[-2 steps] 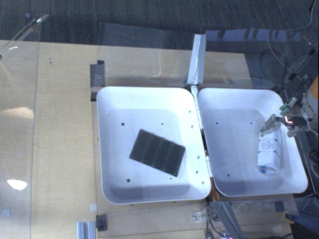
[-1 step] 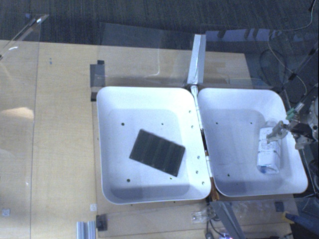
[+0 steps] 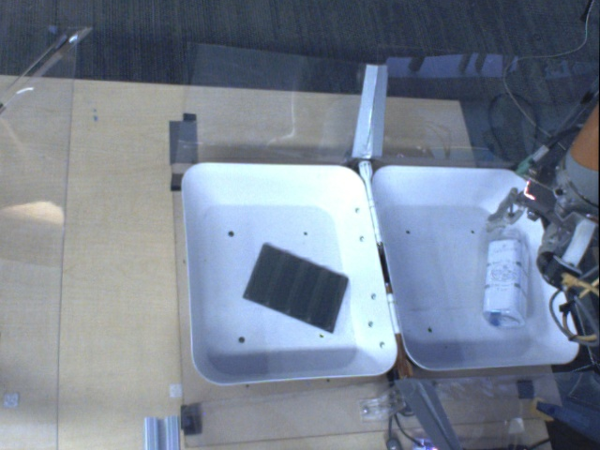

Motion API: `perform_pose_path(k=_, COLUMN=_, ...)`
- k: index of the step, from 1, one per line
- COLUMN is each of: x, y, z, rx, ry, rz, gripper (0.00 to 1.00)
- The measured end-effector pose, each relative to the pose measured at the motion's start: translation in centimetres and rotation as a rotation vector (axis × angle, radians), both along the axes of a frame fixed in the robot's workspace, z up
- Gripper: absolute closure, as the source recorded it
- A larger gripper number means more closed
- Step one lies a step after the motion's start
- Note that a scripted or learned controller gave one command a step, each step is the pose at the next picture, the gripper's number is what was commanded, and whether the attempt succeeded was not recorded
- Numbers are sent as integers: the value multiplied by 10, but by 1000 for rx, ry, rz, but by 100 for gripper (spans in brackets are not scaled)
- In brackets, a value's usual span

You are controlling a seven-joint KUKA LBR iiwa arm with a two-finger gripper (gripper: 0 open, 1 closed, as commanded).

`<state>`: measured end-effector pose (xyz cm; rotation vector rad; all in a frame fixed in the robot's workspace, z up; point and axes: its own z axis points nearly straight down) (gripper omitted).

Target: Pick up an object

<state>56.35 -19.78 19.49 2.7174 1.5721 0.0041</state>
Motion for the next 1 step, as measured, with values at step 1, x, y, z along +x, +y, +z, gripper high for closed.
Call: perform_pose_path(k=1, x=47, y=21, z=-9, rx=-2, ry=-3, rz=179, gripper=0)
